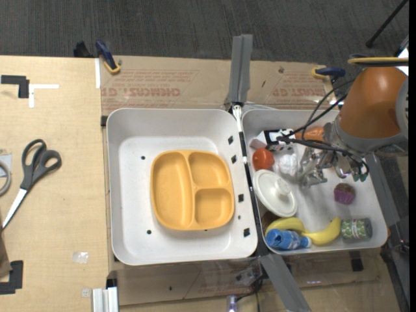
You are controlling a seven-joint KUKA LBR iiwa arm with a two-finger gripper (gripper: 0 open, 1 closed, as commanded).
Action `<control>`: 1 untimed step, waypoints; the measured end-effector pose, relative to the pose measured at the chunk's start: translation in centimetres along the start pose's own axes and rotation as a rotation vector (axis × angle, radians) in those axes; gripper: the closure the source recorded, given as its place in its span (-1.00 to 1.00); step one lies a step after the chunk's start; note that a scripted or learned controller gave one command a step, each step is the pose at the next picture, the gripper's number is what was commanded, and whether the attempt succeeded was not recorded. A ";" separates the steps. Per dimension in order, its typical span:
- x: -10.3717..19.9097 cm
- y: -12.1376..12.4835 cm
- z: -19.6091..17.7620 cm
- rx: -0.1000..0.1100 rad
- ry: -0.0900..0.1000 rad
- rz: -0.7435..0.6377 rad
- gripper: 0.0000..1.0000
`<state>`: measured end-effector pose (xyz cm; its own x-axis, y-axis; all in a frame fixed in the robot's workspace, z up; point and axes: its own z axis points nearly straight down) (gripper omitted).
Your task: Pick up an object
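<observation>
Nearest me, the banana (311,231) lies lengthwise along the right bin's (377,200) front wall, below my pincer (314,174), whose finger state I cannot tell.

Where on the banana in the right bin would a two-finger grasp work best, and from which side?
Probably the banana at its right half, coming straight down, fingers across its narrow width. It lies flat along the near wall of the right bin; its left end abuts the blue bottle, while the right half has more room.
</observation>
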<state>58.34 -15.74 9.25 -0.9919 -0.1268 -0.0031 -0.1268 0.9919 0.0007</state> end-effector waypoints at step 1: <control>-4.0 -6.0 -0.2 0.003 -0.005 0.235 1.00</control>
<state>63.05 -21.21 9.49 -0.9942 0.1074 -0.0086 0.1074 0.9942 -0.0008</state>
